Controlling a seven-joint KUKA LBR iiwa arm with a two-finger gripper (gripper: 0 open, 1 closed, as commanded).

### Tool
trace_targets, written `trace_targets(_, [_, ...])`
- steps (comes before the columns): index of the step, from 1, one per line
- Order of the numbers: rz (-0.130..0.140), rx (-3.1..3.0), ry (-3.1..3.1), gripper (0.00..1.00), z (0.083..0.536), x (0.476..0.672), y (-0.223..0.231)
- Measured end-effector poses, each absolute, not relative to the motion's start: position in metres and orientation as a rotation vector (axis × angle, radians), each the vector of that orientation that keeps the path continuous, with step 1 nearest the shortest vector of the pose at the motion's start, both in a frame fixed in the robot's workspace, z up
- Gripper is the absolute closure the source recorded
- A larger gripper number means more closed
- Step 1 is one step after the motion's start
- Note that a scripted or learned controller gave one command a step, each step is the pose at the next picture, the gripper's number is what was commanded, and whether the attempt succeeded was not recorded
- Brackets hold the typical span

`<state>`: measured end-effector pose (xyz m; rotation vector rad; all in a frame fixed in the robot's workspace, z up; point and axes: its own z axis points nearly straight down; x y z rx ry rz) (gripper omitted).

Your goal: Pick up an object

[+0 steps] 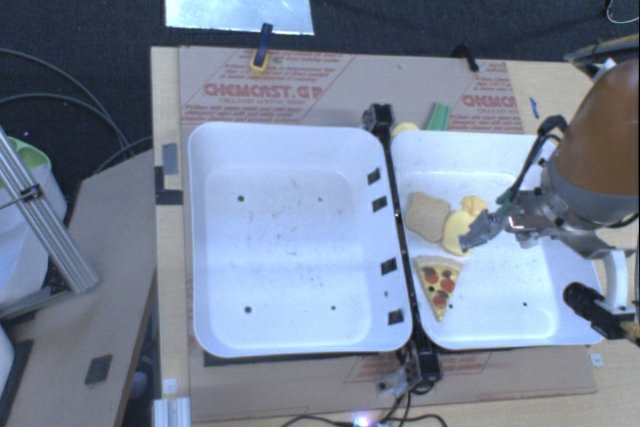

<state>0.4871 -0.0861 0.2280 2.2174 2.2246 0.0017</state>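
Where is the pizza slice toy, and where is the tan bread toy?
Triangular toy pizza slice with red dots (438, 283), camera view, middle of its topping.
Tan toy bread slice (428, 215), camera view, middle of its top face.

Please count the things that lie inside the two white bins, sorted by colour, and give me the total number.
Tan or beige: 1, the bread-like piece in the right bin.
Yellow: 2, the small piece and the rounded piece, beside the gripper.
Red and yellow: 1, the pizza slice.
Total: 4, all in the right bin.
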Motion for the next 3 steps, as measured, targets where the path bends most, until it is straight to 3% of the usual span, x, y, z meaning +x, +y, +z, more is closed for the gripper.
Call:
trace_targets(1, [-0.004,2.222,2.227,0.0,0.143,0.518,-0.083])
trace_targets(2, [0.008,2.222,2.222,0.0,0.084,0.517,-0.082])
trace_targets(3, [0.017,2.213,2.218,1.0,0.1,0.521,-0.082])
